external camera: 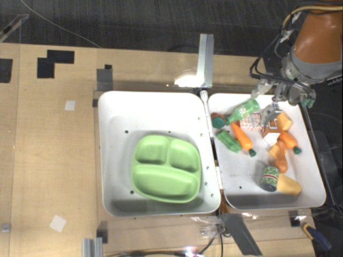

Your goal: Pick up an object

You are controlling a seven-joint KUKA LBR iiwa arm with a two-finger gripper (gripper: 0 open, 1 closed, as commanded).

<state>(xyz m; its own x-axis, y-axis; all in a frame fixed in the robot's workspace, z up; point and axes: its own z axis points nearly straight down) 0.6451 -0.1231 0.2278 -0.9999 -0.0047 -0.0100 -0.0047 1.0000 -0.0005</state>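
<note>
Camera view looks down on a wooden worktop [48, 159] carrying two white bins: the left bin [115, 116] holds a green divided tray [166, 167], and the right bin [316, 181] holds a scatter of toy food. The grey and orange arm [319, 39] reaches in from the right, with the claw [274, 111] low over the far part of the right bin, just above a tight cluster of items: a green bottle [244, 111], a carrot [242, 135], a small patterned box [251, 124] and an orange piece [283, 123]. Whether the claw is released or clenched I cannot tell, since the tip is small and blends with the clutter; nothing is plainly seen gripped. Any of these things would serve, and the nearest candidates lie directly below the tip. A small can [270, 178] and a yellow wedge [289, 185] sit apart near the front edge. To do this step well, the descent should centre on one item rather than the seam between two, probably the patterned box or the orange piece, with the grip set across the narrow side so that neighbours are not pushed aside or caught
</note>
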